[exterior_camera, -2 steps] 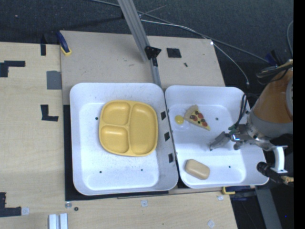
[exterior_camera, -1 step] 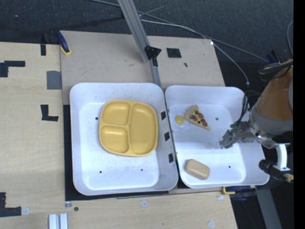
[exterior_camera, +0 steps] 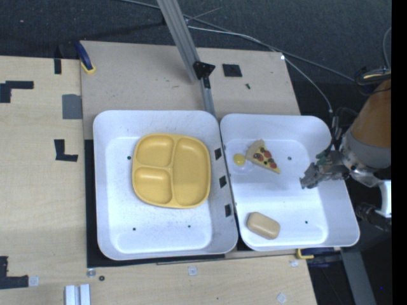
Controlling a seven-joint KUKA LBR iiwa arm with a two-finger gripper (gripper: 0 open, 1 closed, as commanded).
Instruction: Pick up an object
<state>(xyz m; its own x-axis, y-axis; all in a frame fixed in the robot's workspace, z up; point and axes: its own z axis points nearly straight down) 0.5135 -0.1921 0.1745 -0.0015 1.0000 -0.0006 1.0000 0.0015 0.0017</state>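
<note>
Camera view, looking down at a slant on the bench: the grey arm with its orange band reaches in from the right, and its gripper [exterior_camera: 310, 179] hangs low over the right-hand side of the right bin [exterior_camera: 318, 129], just inside that bin's right wall. Whether anything sits between its tips cannot be told, for they show as a small dark cluster against the white floor. To the gripper's left and a little farther from the camera lies a toy pizza slice [exterior_camera: 264, 156], with a small yellow piece [exterior_camera: 239, 159] just beyond it near the bin's left wall. Nearer the camera and to the gripper's left, a tan bread roll [exterior_camera: 262, 225] rests close to the bin's front edge. Bare white floor runs between the gripper and all three pieces, none of them touching it. Farther left, past the rims where the two bins meet, the left bin [exterior_camera: 108, 170] carries a yellow divided plate [exterior_camera: 172, 170] set near its middle, with bare floor on every side of it. A grey metal bar [exterior_camera: 181, 33] slants down from the top of the scene toward the gap between the bins.
</note>
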